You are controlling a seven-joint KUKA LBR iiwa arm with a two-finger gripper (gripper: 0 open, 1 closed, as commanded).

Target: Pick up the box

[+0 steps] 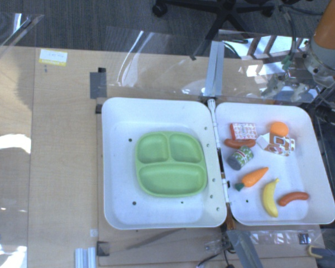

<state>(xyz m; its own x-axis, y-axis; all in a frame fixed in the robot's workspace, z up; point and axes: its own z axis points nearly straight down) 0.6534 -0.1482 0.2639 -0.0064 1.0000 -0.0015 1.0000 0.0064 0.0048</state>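
Box lies in right bin's upper left, below-left of gripper at frame's upper right; finger state indeterminate, probably glare.

A tray lies in the left bin; the box sits in the right bin.

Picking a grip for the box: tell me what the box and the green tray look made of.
Box: looks like printed cardboard or plastic, matte red-and-white pattern; too small to settle. Green tray: moulded plastic by its look, smooth with a soft sheen and rounded compartments.
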